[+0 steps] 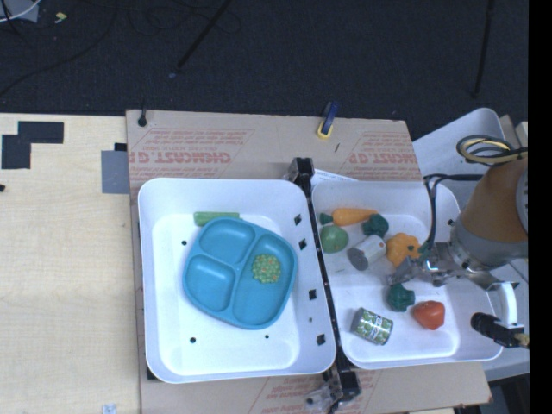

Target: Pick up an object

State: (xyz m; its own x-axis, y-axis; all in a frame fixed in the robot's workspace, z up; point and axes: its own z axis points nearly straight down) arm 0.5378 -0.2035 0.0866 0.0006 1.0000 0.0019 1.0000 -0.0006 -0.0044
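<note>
- Right white bin (pixel 448 345) holds seven small objects; the claw (pixel 412 270) sits low among them, whether apart or together I cannot tell
- Touching its tip: one orange-yellow toy fruit (pixel 400 248); just below: one dark green broccoli-like toy (pixel 399 297); one red tomato (pixel 429 315)
- Farther left: one blue sectioned tray (pixel 237 272) in the left bin

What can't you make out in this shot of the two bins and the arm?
- Tool in the camera view: too small and blurred to judge its grip, or whether it touches the dark green piece.
- Green strip: partly hidden behind the blue tray.
- Yellow-green bits in the tray: too small to identify.
- Can: label unreadable.
- Arm: cut off by the right edge.
</note>
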